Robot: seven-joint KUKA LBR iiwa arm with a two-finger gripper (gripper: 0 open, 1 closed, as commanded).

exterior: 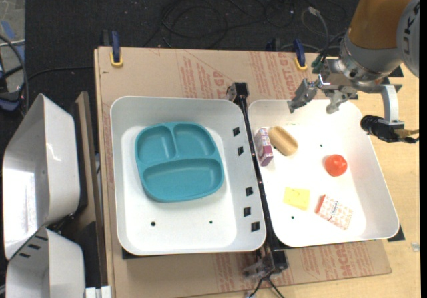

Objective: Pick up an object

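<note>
My gripper [318, 99] hangs open over the far edge of the right bin [363, 220], its two fingers spread apart with nothing between them. Below and to its left lie a tan bread roll [283, 140] and a small purple-and-white carton [265, 146], side by side near the bin's left wall. A red tomato-like ball [335, 165] rests toward the middle right. Nearer the front sit a yellow block [297, 197] and a pink-and-white patterned packet [333, 211].
The left bin [127, 223] holds a teal divided plate [178, 161]. A black divider strip [250, 170] runs between the bins. White containers [37, 170] stand off the bench at the left. Cables lie on the dark floor behind.
</note>
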